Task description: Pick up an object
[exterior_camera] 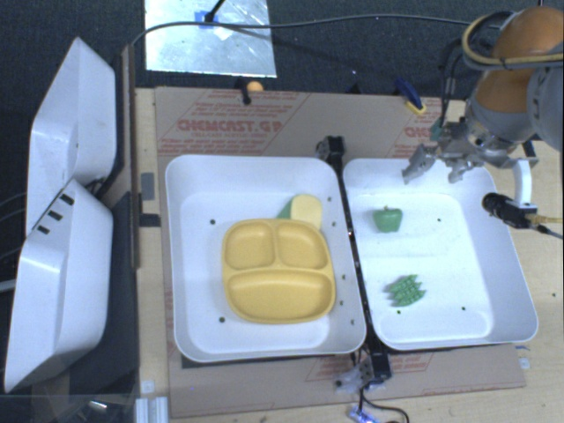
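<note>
Two grey metal fingers (416,169) are standing apart with nothing between them, the gripper (438,167) hovering over the right shallow white bin's (493,263) far edge. Inside that bin, a small green pepper-shaped toy (387,219) is lying near the gripper.

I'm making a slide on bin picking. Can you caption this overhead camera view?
Open gripper above right bin holding green pepper and green bumpy toy; yellow tray in left bin.

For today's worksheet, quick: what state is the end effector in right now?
End effector: open, holding nothing, above the far edge of the right bin.
</note>
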Robot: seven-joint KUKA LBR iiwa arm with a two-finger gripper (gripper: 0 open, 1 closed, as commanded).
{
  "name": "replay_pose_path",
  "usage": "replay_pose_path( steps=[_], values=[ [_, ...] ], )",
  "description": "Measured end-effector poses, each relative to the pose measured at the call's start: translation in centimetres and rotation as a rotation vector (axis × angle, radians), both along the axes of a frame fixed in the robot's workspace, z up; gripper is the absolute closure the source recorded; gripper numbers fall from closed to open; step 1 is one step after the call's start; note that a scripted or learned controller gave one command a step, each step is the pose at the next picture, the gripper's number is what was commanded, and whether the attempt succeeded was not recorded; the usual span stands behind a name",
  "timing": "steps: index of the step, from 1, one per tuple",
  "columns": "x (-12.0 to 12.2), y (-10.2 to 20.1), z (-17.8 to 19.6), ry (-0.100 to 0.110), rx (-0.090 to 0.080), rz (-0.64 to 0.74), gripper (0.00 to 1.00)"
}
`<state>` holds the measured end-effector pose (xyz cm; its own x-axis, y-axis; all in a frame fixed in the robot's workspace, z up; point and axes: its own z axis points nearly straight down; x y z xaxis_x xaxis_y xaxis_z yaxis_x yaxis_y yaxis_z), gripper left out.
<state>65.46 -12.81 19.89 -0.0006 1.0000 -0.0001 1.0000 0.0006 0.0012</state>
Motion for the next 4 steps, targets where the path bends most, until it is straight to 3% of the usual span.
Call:
replay_pose_path(
  steps=[1,2,3,4],
  values=[
    [-6.6,0.1,7.2,-0.007,-0.001,-0.001,0.00],
    [-10.9,1.1,12.4,-0.005,0.000,0.000,0.00],
    [-10.9,1.1,13.2,-0.001,0.000,0.000,1.00],
    [-16.6,0.8,10.6,0.001,0.000,-0.001,1.00]
  ],
)
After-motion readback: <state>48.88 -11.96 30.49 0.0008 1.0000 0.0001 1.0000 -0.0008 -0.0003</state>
